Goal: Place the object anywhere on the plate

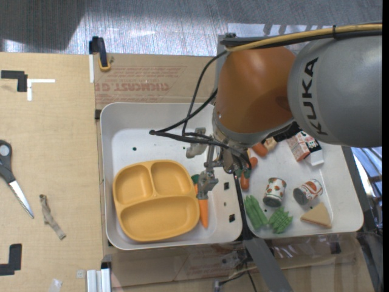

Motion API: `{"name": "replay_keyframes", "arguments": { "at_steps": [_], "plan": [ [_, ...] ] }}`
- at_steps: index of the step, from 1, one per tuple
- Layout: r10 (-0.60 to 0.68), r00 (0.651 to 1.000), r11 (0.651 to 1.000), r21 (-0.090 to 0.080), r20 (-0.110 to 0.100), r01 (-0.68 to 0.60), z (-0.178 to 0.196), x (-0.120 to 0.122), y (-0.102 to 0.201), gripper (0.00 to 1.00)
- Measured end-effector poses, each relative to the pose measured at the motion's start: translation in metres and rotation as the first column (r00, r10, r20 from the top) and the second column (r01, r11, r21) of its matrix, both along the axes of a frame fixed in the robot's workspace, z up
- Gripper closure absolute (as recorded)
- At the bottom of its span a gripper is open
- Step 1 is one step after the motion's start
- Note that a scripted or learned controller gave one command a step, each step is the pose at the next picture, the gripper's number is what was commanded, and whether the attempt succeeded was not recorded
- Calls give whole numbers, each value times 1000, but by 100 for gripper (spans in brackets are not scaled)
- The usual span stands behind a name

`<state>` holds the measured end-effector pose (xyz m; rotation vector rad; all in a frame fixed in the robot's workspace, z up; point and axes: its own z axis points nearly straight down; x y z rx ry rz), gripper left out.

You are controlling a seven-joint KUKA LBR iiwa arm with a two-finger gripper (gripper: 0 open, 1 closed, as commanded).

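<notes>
Tool (206, 184) hung low over the left bin (121, 120), right at the plate's right edge, fingers clamped on the green top of a toy carrot (203, 210). Carrot pointed downward in the view, orange body lying just beside the yellow plate (155, 199), touching or nearly touching its rim, not on it. Plate itself a three-section divided one, sat in the lower half of that bin. Big grey arm (328, 84) with the orange band came in from the right, black cables looping off the wrist.

Over in the right bin (352, 224): another small carrot-like piece (245, 180) near the divider, two green veggie bits (267, 216) at the bottom, a small can (275, 191), a second can (307, 191) lying on its side, a wedge of cheese (316, 215), and a little milk carton (304, 146) up top. Off to the left on the table (48, 163), scissors (12, 181) and a scrap of something brownish (51, 218).
</notes>
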<state>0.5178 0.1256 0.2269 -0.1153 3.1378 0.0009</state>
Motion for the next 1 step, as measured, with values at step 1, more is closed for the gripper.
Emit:
{"name": "replay_keyframes", "arguments": {
  "at_steps": [1],
  "plan": [
    [18, 1000, 1000, 0, 6, -18, 173, 7, -67, 0]
  ]
}}
